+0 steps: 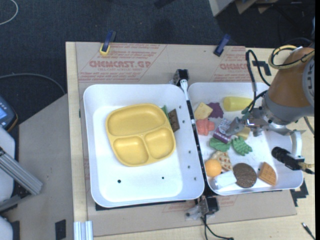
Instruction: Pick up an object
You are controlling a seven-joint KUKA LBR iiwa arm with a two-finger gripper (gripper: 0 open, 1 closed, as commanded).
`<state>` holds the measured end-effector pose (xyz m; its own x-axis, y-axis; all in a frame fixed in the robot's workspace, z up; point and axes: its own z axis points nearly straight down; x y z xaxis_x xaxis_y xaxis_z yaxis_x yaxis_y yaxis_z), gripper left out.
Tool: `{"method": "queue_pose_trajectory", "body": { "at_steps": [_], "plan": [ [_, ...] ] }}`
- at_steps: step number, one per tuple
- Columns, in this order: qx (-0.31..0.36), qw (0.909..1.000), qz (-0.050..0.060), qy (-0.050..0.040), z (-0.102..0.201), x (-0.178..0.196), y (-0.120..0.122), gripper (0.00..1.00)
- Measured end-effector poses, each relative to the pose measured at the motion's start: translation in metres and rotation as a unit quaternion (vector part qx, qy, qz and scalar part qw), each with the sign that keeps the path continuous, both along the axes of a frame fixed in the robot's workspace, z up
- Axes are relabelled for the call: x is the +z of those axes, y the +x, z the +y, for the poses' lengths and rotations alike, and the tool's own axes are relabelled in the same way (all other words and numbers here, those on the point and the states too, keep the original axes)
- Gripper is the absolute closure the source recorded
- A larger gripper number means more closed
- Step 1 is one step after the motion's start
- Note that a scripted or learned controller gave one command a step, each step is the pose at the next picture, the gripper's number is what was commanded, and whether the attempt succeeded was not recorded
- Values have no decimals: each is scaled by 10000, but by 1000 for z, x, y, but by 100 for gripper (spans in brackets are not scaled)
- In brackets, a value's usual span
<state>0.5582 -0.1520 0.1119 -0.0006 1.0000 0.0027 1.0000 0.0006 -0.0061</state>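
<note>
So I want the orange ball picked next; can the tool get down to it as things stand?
Probably yes. The orange ball lies uncovered at the right bin's near-left corner, with the tool just beyond it. The bin wall and a waffle piece crowd it closely, though.

Bright, even overhead light; soft shadows, slightly grainy focus.

The bench is viewed from above at a slant by one fixed camera; both bins are framed whole, the left bin [95, 134] near centre, with dark floor beyond it
</note>
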Motion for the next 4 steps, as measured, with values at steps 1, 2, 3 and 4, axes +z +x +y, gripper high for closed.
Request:
{"method": "queue_pose_trajectory", "body": {
  "at_steps": [1, 2, 3, 4],
  "plan": [
    [-3, 10000, -62, 6, 1, -22, 4, 0],
    [-6, 9999, -103, -30, -1, -10, 5, 100],
    [0, 10000, -58, -24, 2, 33, 4, 100],
    [8, 10000, -69, -25, 11, 89, 11, 100]
  ]
}}
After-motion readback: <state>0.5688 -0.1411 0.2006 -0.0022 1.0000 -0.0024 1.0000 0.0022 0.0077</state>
